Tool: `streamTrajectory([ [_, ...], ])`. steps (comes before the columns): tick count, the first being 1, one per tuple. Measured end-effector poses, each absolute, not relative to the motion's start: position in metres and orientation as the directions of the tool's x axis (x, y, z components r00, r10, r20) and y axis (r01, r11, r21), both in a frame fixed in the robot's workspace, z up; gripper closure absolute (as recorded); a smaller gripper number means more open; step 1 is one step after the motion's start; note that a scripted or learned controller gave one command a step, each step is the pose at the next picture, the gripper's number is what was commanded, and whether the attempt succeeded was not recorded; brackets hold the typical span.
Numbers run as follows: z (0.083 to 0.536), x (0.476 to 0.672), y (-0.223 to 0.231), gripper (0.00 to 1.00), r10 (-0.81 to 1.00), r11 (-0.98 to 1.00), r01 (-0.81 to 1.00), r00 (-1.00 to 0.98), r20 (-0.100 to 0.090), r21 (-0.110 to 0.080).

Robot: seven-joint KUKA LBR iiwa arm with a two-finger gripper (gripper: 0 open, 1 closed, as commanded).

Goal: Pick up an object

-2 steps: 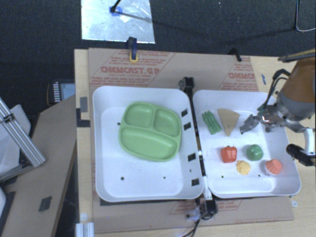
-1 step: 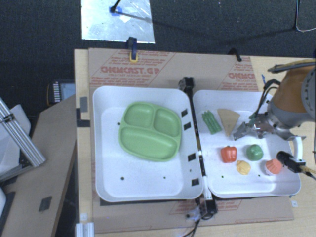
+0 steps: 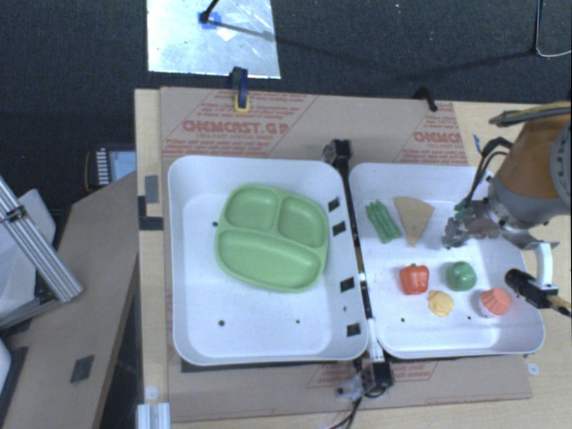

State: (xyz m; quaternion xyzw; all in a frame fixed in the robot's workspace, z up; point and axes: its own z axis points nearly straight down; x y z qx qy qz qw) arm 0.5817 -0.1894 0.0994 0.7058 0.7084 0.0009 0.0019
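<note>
The right white bin (image 3: pixel 518 333) holds small toy foods. The gripper (image 3: pixel 458 232) hangs just above the green ball (image 3: pixel 461 275); whether it is open cannot be told.

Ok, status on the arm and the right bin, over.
Gripper low over right bin, nothing seen held. Nearest: green ball, tan wedge. Green tray alone in left bin.

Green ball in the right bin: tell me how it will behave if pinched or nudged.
The green ball looks round and smooth, so it would probably roll when nudged. It may also slip from the pincer. The red pepper lies close, likely stopping a leftward roll.
</note>
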Motion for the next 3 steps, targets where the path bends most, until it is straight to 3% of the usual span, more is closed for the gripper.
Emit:
streamTrajectory([
  [2,0.219,0.597,-0.190,1.00,1.000,0.006,1.000,-0.006,-0.002,0.005],
  [3,0.241,0.598,-0.190,1.00,1.000,0.005,1.000,-0.005,-0.001,0.003],
])
